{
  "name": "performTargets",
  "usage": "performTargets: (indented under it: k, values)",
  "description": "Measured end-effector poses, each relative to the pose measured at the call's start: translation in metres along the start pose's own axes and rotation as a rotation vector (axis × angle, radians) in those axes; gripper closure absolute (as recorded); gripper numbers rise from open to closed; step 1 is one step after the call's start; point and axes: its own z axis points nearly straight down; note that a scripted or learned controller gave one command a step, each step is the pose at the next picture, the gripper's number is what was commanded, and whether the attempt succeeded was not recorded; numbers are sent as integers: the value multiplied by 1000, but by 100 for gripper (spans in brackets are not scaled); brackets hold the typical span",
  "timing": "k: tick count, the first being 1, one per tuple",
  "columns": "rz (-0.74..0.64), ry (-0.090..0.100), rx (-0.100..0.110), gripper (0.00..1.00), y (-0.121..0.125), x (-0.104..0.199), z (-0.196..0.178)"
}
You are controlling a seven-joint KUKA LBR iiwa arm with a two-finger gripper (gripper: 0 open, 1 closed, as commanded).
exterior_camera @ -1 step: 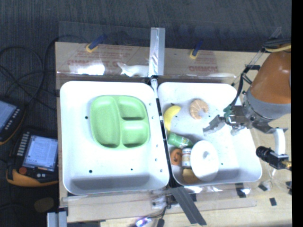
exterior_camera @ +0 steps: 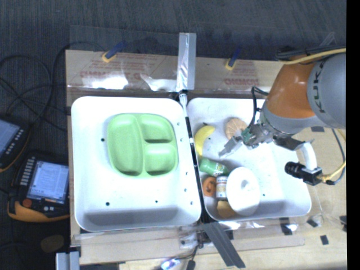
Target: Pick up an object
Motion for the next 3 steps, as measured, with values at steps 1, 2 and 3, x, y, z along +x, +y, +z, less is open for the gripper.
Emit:
performTargets:
  k: [1, 2, 3]
  values:
    - [-121, -17, -20, 0, 97, -37, 45]
    - [-205, 0, 6, 0, 88, -74, 59]
    - [-206, -5, 1, 100, 90, -74, 49]
